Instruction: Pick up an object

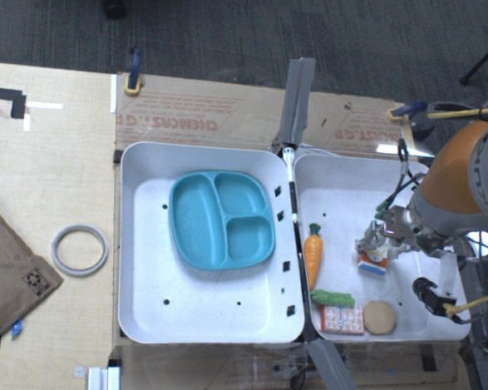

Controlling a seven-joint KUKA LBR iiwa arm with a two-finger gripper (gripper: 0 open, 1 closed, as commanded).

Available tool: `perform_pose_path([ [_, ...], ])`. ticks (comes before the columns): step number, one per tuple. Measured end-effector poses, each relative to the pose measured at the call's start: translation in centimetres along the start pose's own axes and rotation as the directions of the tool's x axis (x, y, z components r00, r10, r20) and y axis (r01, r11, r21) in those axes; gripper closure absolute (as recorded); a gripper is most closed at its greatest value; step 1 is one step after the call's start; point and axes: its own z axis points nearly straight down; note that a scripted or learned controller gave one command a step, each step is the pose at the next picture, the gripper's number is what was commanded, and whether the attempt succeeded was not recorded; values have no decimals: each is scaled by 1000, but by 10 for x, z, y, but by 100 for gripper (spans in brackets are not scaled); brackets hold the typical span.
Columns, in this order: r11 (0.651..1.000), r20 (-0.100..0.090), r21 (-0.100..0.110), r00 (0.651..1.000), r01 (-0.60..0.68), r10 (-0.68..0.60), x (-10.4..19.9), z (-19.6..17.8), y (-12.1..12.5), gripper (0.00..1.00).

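1. Far left on the bench we see a brown cardboard box (0,281) and, near it, a ring of tape (79,248) lying flat on the wood.
2. Next comes the left bin (136,249), which holds a blue divided plate (223,220) set at a slight tilt, well apart from the arm.
3. Across the divider, the right bin (344,197) holds the likely picks. A toy carrot (312,251) lies just beside the divider, its green top pointing away from us.
4. Along the near wall of that bin sit a green piece (334,298), a small red and white packet (342,319) touching it from below, and a round tan cookie (379,317) just beside the packet.
5. Further right, a small red, white and blue carton (373,261) sits on the bin floor, right under the gripper (380,239).
6. The gripper is low over that carton, with the grey arm and its orange band (455,176) reaching in from the right. We cannot tell whether it is released or clenched; the tip is too cluttered to read.
7. We judge the task as under way but not done: the arm appears lined up on the carton, nothing is lifted, and a secure hold and raise are left.
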Motion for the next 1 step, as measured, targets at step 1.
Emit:
perform_pose_path([
  [1, 989, 0, -5, 989, 150, -150, 85, -122, 41, 100],
])
